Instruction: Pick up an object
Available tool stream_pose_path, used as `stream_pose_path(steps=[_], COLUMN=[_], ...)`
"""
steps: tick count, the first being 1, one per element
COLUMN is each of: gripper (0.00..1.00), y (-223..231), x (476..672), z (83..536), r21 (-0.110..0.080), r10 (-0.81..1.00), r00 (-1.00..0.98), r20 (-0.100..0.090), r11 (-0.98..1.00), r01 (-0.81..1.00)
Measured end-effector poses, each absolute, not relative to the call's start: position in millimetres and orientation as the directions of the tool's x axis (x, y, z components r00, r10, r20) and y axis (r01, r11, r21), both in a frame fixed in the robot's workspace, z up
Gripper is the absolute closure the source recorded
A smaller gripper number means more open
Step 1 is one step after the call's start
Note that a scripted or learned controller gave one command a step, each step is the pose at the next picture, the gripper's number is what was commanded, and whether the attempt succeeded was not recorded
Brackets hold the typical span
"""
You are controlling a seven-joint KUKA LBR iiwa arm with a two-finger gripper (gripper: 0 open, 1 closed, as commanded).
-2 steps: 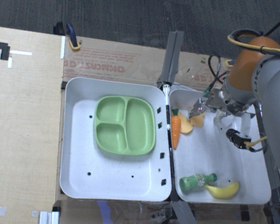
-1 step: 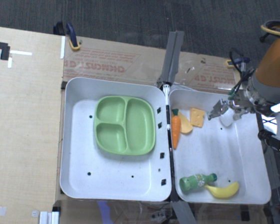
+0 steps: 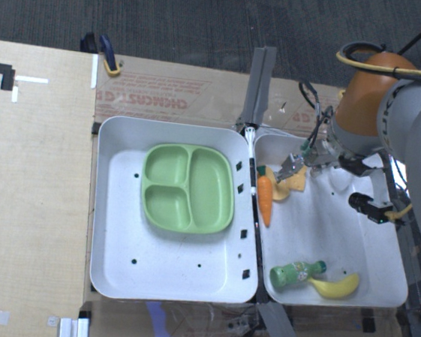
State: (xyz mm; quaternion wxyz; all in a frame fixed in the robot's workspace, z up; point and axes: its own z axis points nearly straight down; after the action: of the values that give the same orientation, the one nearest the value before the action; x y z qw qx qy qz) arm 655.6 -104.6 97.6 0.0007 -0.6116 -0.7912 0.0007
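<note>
My gripper hangs low over the far left corner of the right bin, at the end of the grey arm with its orange band. Right under its tip lies a pale yellow wedge, touching or nearly touching it. An orange carrot lies along the bin's left wall just beside the wedge. At the near end of the bin are a green bottle on its side and a yellow banana next to it. I cannot make out anything held.
The left bin holds a green divided plate in its far half. A grey post rises behind the divider between the bins. Cables loop around the wrist. Wooden benchtop lies to the left.
</note>
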Motion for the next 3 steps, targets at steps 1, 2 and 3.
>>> stream_pose_path(steps=[1, 2, 3], gripper=[1.00, 0.00, 1.00], y=[-105.8, -105.7, -106.6], x=[656.0, 655.9, 656.3], z=[104.4, 104.4, 111.1], r21=[-0.004, -0.004, -0.006], r10=[0.968, 0.968, 0.968], r00=[-0.252, -0.252, -0.251], r20=[-0.001, 0.000, 0.000], r11=[0.252, 0.252, 0.251], r01=[0.968, 0.968, 0.968])
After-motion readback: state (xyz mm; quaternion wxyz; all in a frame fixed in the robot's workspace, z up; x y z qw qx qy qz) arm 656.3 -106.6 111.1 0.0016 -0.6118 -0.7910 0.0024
